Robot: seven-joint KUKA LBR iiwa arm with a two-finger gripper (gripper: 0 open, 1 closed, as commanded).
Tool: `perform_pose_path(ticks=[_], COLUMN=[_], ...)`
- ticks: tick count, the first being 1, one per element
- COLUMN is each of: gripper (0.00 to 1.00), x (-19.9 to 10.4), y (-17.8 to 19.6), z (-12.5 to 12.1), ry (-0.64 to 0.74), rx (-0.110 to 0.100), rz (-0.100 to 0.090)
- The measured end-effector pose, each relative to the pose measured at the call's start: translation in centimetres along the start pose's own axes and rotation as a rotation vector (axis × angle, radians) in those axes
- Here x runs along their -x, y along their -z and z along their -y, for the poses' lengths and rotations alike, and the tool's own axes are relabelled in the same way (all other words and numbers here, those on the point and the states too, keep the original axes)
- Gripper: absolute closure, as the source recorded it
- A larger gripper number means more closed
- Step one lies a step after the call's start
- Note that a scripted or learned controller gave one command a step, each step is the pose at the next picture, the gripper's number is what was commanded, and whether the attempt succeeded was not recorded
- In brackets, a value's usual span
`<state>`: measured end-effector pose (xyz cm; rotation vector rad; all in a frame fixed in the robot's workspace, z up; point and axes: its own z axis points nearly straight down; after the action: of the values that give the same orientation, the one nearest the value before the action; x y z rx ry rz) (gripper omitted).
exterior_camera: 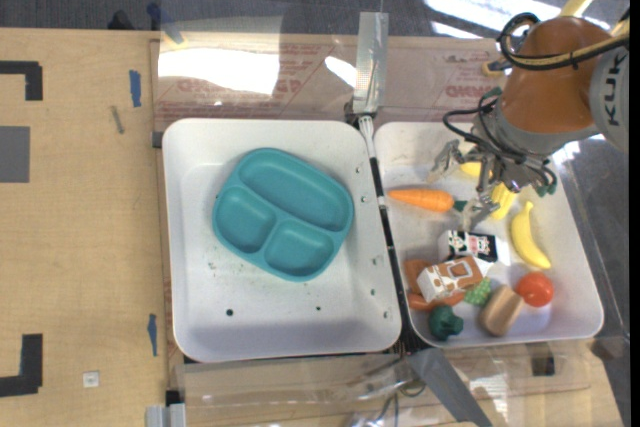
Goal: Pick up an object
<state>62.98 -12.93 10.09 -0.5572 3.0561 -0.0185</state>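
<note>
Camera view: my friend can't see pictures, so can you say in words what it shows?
A grey and orange robot arm's gripper hovers over the right bin, near a carrot, a banana, a tomato and other toy foods. The left bin holds a teal divided plate.

A: The two bins [190,245] look like smooth white plastic, faintly glossy. The teal plate [283,213] in the left one?

B: Plastic too, matt. The bench [70,245] at the frame's left looks like flat brown cardboard or fibreboard, dull.

A: And the toy food at lower right?

B: The banana [528,237] and tomato [536,289] have a plastic sheen. The arm's orange band [553,75] shines glossy.
</note>
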Motion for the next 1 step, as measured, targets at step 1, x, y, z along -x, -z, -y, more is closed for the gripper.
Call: perform_pose_path(ticks=[1], gripper=[0.00], x=[-5.83], y=[-1.08], z=[4.62], ry=[0.044], rx=[0.013], rz=[-0.024])
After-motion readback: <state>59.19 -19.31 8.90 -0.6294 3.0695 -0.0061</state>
